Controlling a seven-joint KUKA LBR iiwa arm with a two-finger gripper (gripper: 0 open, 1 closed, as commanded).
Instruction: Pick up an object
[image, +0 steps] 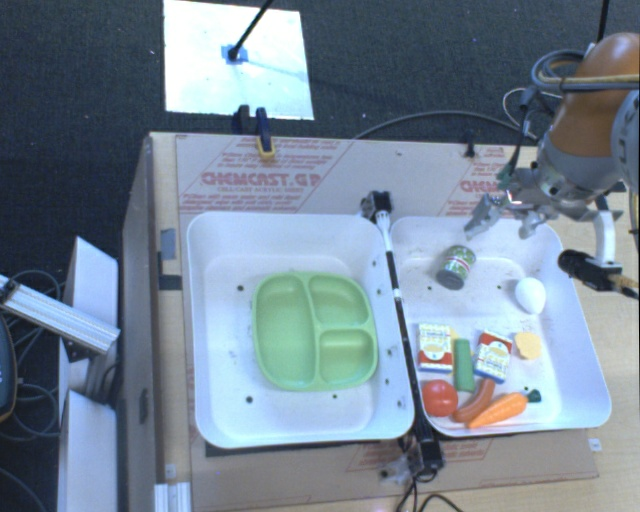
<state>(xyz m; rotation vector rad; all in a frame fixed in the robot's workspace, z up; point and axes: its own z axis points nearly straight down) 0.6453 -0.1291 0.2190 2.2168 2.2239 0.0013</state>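
A small can (456, 267) with a green label is seen lying tilted in the upper part of the right bin (580, 345), just below the gripper (507, 216), which is held above the bin's far edge. The two fingers are spread apart, and nothing is seen between them.

Further down the same bin, a white egg (530, 295) is placed near the right wall. Two small red-and-white cartons (435, 346) are set either side of a green stick-shaped piece (463, 364), with a small yellow piece (528, 346) beside the right carton. A tomato (439, 398), a sausage (474, 401) and a carrot (499, 408) are gathered at the near edge.

In the left bin (215, 300), a green divided tray (314, 330) is laid flat.

Both bins are carried on a board covered with a printed protective sheet (300, 170), fixed at its far edge with a clamp (262, 130). The bench is surrounded by dark carpet (70, 120), on which a pale square panel (235, 58) is laid. Cables are run over the board toward the grey and orange arm (590, 110).
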